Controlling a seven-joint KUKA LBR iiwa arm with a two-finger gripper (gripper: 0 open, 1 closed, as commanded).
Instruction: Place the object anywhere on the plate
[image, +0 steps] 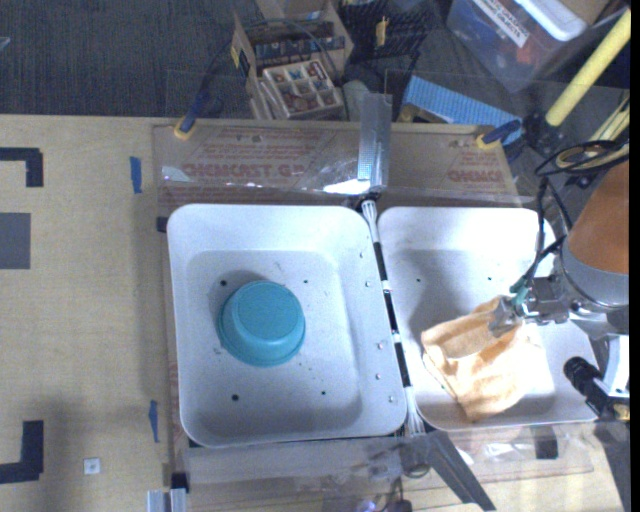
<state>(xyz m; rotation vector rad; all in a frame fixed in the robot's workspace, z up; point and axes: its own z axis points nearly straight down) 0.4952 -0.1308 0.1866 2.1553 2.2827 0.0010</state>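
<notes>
A round blue plate (262, 322) lies in the left white bin (195, 250), a little left of its middle. A crumpled tan cloth (478, 365) lies in the right white bin (440, 250), towards its front. My gripper (507, 314) reaches in from the right and is shut on the cloth's upper right corner, which rises in a peak to the fingertips. The rest of the cloth sags onto the bin floor. The grey arm with its orange band (605, 235) stands over the right bin's right edge.
A ridge where the two bin rims meet (385, 300) separates the cloth from the plate. Behind the bins lie a clear plastic sheet (270, 165), boxes and clutter. Bare wooden bench (80, 300) spreads out to the left.
</notes>
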